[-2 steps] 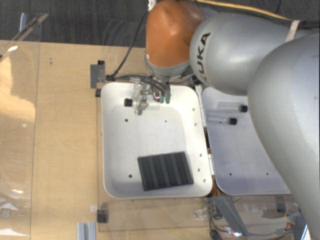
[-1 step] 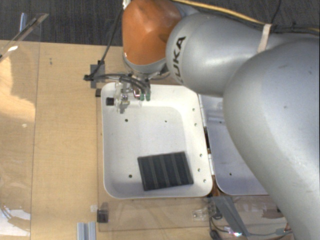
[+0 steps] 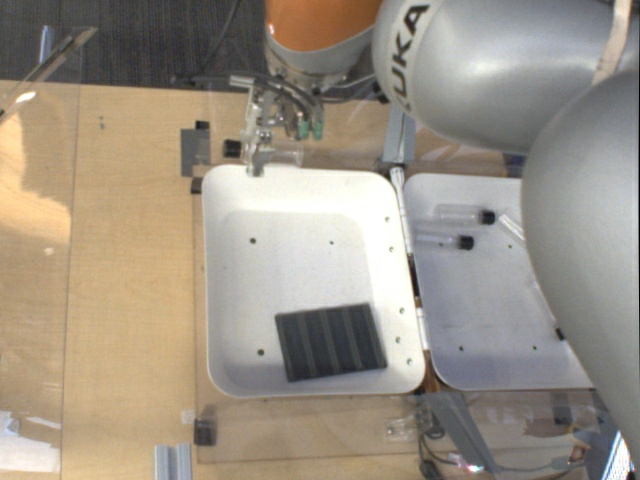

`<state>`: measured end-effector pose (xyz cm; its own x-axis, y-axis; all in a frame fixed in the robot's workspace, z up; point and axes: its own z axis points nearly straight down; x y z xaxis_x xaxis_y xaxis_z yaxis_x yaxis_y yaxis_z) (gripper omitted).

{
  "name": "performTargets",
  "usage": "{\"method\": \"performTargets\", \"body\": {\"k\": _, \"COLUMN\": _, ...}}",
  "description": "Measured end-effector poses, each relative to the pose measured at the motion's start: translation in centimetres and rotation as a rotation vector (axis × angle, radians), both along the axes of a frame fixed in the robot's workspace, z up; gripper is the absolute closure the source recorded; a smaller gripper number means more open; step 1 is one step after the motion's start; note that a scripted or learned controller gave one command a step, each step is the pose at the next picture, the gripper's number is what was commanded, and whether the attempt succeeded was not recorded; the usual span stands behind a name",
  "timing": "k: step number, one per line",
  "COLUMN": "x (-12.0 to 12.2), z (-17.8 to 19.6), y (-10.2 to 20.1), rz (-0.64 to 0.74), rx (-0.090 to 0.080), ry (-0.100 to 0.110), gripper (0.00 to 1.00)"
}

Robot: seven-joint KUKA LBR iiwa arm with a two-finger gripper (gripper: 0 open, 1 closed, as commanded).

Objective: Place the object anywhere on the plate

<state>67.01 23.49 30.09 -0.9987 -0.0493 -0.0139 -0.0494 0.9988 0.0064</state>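
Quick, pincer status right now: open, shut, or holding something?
Pincer: cannot be told from this view; it sits above the far edge of the left bin, and nothing visible is in its grip.

Matt ribbed black plate (image 3: 330,341); glossy grey arm (image 3: 480,58).

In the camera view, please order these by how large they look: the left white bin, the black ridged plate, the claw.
1. Left white bin, clearly the largest.
2. Black ridged plate, lying inside that bin.
3. Claw, which looks smallest, though it is likely nearer the camera, so its true size is unsure.
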Motion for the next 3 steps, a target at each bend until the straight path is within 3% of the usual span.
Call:
{"method": "performTargets", "body": {"k": 1, "x": -0.1, "z": -8.2, "y": 0.1, "rz": -0.466, "rx": 0.0, "ry": 0.01, "gripper": 1.0}}
{"method": "performTargets", "body": {"k": 2, "x": -2.0, "z": -20.2, "y": 0.1, "rz": -0.883, "rx": 0.006, "ry": 0.011, "gripper": 1.0}}
{"method": "performTargets", "body": {"k": 3, "x": -0.4, "z": -21.2, "y": -0.9, "rz": -0.534, "rx": 0.0, "ry": 0.005, "gripper": 1.0}}
